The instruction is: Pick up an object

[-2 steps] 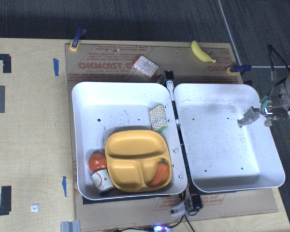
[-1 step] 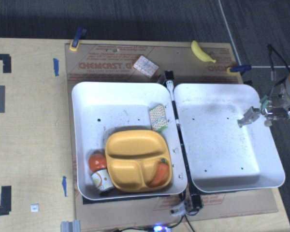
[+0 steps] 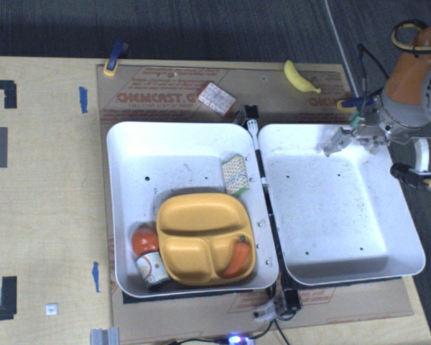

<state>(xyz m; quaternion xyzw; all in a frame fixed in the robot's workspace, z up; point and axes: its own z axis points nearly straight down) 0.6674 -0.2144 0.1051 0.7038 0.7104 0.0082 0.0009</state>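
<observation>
Gripper (image 3: 337, 142) hangs over the right bin's (image 3: 388, 264) far corner; can't tell how it's set. Everything grabbable sits in the left bin (image 3: 122, 157): yellow divided tray (image 3: 201, 225), carrot (image 3: 237, 259), small packet (image 3: 235, 174). Dropping here likely grabs nothing.

From my remote seat I see my arm (image 3: 416, 85) as a bulky rounded body, grey-white in its lower casing with a broad orange band above the wrist and a second orange ring at the top edge. Dark cables loop around its upper part, and a small blue fitting sits by the wrist. My gripper (image 3: 335, 144) is a pale grey metal piece with slender fingers, on a cluttered grey mount.
</observation>
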